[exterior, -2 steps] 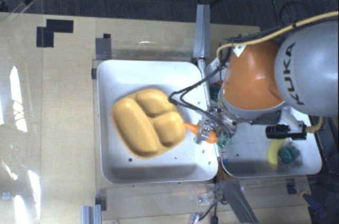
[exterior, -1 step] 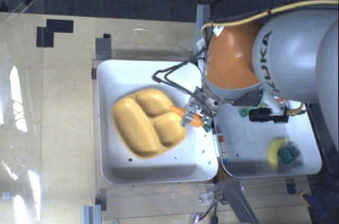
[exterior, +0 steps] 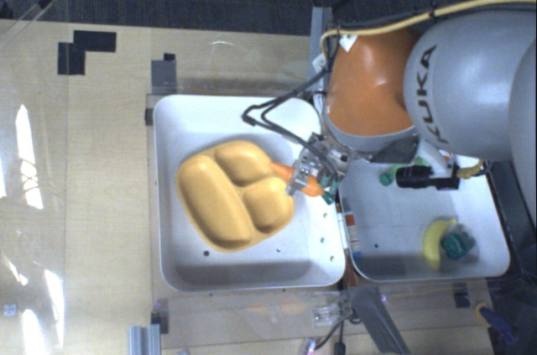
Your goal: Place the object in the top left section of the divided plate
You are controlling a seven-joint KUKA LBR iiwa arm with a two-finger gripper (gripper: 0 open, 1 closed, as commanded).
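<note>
Orange and small, the task's object (exterior: pixel 307 184) sits at the right edge of the yellow divided plate (exterior: pixel 191 181), partly on the plate's rim and partly over the white floor of the left bin (exterior: pixel 252 268). What it is cannot be made out, since much of it is hidden. The gripper (exterior: pixel 313 169) is directly over the orange object and seems to touch it. From this slanted view I cannot tell how wide the gripper stands or whether it has a real hold on the piece. The object is not in any of the plate's sections.

The plate lies tilted in the middle of the left bin and has three hollows: a long one along its left side, a rounded one at the top and another at the lower right (all three show bare yellow). The grey arm with its orange band (exterior: pixel 369 89) reaches in from the right, over the wall between the two bins.

In the right bin (exterior: pixel 394 257) a yellow banana-shaped thing (exterior: pixel 431 242) lies near the right wall, with a teal thing (exterior: pixel 459 244) touching it. A small green thing (exterior: pixel 387 175) lies near that bin's upper left corner
</note>
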